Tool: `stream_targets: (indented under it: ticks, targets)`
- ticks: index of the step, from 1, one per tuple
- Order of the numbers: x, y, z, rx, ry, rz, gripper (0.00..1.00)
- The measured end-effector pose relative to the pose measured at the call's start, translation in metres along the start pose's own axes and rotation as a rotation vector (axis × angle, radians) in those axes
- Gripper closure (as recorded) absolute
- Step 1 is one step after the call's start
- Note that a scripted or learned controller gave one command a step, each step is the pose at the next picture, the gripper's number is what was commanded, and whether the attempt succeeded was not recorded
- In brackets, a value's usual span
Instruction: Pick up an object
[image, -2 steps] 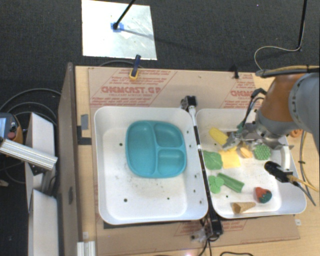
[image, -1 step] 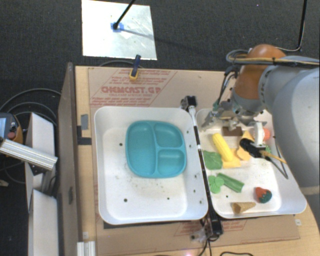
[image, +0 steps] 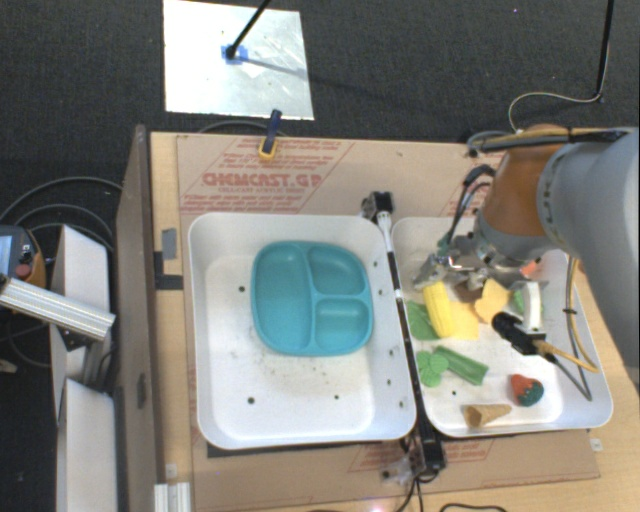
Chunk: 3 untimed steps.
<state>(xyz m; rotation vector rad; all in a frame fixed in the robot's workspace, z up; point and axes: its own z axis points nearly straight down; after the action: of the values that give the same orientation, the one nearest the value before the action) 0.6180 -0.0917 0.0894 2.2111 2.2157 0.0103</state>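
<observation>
Gripper low over right bin, grasp unclear

The arm (image: 570, 190) reaches in from the right, and the gripper (image: 462, 266) sits low in the right bin (image: 585, 405), at its upper left part. Can't tell whether it is released or clenched, and nothing is visibly grasped. The yellow corn (image: 450, 310) lies just below the gripper, close to touching. A yellow wedge (image: 492, 298) is just to the gripper's lower right. Green pieces (image: 452, 362) lie further below, past the corn. A cone (image: 486, 413) and a red-teal toy (image: 527, 389) are well below, toward the right. The teal divided plate (image: 310, 298) sits in the left bin (image: 225, 395), well to the gripper's left, on the desk (image: 250, 170).
</observation>
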Motion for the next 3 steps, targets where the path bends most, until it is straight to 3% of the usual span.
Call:
stream_targets:
  ticks: [1, 2, 3]
  targets:
    - [-0.001, 0.003, -0.011, -0.005, -0.003, 0.0, 1.0]
    - [-0.061, -0.008, -0.042, 0.009, 0.001, 0.004, 1.0]
    - [-0.058, -0.008, -0.041, 0.01, 0.002, 0.001, 0.0]
